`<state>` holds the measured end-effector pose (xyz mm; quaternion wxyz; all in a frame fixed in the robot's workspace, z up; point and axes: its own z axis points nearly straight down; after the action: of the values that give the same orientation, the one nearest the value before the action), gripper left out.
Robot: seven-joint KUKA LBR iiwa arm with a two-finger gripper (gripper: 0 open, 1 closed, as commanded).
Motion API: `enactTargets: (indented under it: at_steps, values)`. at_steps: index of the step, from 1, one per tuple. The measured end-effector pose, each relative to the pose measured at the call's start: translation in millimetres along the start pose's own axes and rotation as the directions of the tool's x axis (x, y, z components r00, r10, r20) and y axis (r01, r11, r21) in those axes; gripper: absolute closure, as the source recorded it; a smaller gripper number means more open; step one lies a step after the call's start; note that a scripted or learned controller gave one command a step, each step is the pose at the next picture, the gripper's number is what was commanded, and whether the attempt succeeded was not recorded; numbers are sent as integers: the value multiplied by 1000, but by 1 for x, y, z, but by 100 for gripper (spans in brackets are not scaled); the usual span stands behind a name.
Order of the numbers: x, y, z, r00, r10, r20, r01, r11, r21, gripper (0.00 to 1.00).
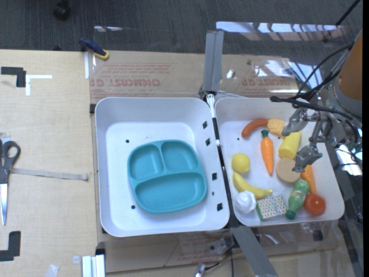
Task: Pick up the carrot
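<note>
The gripper [304, 137] is bare grey metal, two skinny fingers with linkage bits. Black cables loop around the wrist, and there's an orange patch of the arm [350, 74] above it.

The arm [353, 79] is cut off by the right edge. A second orange piece [309, 178] is partly hidden behind the end effector [305, 140], whose finger state cannot be told.

A single fixed camera looks down at a slant from above the tabletop [46, 131], far enough to take in both white bins, the left bin [109, 154] and the right bin [230, 120], with floor beyond.
</note>
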<state>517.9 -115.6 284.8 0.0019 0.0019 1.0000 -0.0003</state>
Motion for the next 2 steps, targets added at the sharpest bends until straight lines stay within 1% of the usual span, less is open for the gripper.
enactTargets:
  at_steps: [1, 2]
  values:
    - [-31, -12, 152, 978, -210, -1, 210, 978, -1, 0]
    - [-52, -19, 192, 985, -173, 1, 173, 985, -1, 0]
